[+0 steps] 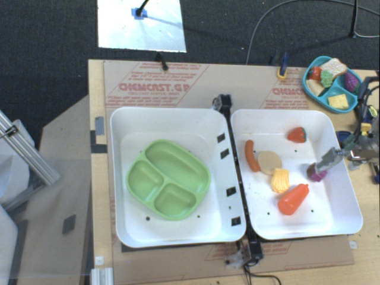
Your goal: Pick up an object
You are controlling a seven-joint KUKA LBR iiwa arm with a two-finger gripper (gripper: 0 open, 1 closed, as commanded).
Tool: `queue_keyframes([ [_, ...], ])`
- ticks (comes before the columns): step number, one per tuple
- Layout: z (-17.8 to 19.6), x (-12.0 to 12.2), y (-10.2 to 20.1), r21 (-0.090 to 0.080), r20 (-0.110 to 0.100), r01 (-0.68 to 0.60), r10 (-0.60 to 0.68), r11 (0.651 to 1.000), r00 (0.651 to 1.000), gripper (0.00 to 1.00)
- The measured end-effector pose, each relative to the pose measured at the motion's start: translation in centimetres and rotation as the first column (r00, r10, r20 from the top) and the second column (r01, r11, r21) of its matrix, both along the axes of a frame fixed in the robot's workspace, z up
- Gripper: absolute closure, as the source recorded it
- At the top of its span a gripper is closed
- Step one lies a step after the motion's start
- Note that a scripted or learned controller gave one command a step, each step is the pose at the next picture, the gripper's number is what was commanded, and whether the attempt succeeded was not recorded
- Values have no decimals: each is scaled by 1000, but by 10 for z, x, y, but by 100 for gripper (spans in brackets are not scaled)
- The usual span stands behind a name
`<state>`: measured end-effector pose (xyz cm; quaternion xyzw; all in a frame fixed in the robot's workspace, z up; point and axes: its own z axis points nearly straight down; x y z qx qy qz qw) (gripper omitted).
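While a green divided plate sits untouched in the left bin, the gripper reaches the purple toy by the right bin's right edge; whether it has a hold cannot be told. Next comes a steady lift.

A cardboard-covered bench carries two white bins side by side at frame centre, and a blue tray at upper right.

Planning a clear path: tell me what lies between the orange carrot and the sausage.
In the camera view, a yellow corn piece and a tan round disc lie between carrot and sausage.
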<state>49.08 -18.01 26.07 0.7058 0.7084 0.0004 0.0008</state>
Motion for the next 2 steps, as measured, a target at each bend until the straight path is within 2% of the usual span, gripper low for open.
queue_keyframes([
  [1,11,1,0,-1,4,-4,4,1000,1000,100],
  [2,198,0,6,-6,18,-3,3,1000,1000,100],
])
